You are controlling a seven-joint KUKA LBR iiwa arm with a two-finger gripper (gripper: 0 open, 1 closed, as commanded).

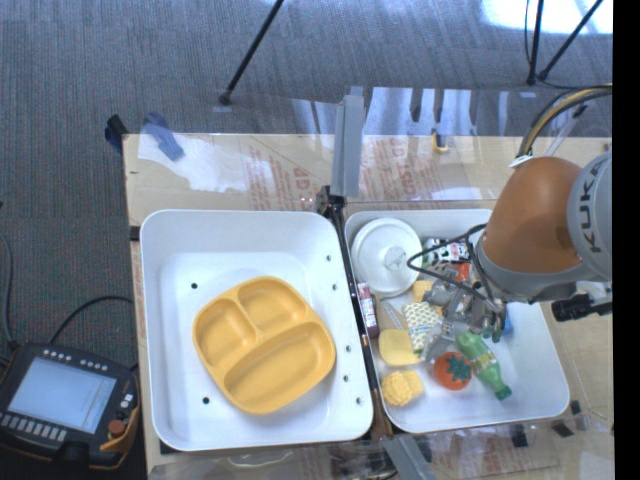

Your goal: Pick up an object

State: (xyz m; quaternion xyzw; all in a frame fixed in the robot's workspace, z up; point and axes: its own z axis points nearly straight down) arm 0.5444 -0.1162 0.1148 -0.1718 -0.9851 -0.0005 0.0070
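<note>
My gripper hangs just above the green plastic bottle, whose long axis runs diagonally away; its grip state I cannot tell.

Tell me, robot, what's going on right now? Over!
Gripper low in right white bin, fingers unclear. Nothing seen held. Green plastic bottle, red toy tomato crowd close.

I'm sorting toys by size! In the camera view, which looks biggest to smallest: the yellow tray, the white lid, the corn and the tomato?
1. Yellow tray, by far the largest.
2. White lid.
3. Corn and tomato look about alike, so I can't rank them.
</note>
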